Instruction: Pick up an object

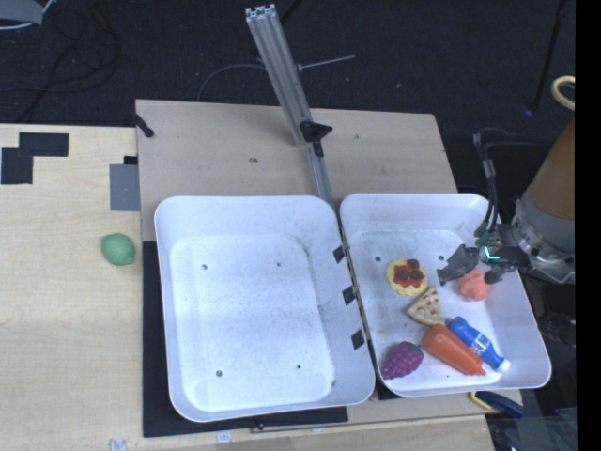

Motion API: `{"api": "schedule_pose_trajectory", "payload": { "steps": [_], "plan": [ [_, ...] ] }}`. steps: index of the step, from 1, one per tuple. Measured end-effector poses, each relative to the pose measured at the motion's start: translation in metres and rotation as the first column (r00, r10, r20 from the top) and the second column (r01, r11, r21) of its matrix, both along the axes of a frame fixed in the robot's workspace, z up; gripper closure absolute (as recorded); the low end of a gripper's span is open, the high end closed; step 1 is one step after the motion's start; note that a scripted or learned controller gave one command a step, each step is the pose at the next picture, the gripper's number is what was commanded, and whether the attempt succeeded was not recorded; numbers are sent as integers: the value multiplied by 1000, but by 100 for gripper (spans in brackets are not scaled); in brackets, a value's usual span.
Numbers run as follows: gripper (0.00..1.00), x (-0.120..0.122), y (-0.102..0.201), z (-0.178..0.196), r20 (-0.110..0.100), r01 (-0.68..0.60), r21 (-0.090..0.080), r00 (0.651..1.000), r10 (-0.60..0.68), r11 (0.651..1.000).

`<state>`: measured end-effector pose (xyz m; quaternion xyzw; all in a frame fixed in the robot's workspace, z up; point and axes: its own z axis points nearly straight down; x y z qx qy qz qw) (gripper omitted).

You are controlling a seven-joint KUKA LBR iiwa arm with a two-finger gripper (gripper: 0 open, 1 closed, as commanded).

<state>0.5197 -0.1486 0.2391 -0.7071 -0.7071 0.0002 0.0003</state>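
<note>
The right bin [441, 216] holds several toy foods. A pink lump [474, 287] lies near its right wall. My gripper [474, 271] hangs just over that lump, fingers spread to either side of it, open and not closed on it. Left of the lump sits a yellow tart with red berries [407, 276]. Below the tart lies a pizza slice [425, 308]. An orange carrot [454, 349], a blue and white bottle [476, 339] and a purple grape bunch [401, 359] rest near the front of the bin.
The left bin [246, 303] stands beside the right one, with black clips [345, 294] along the shared rim. A green ball [118, 249] lies on the bench far left. A metal rail [286, 73] slants down toward the bins from the back.
</note>
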Motion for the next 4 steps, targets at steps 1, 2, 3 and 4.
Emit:
{"api": "schedule_pose_trajectory", "payload": {
  "steps": [1,2,3,4],
  "plan": [
    [0,0,0,0,0,0,0,1000,0,1000],
    [0,0,0,-42,-4,-1,1,1000,1,1000],
    [0,7,-5,-96,-5,0,1,1000,0,1000],
    [0,7,-4,-148,-1,0,0,1000,0,1000]
  ]
}}
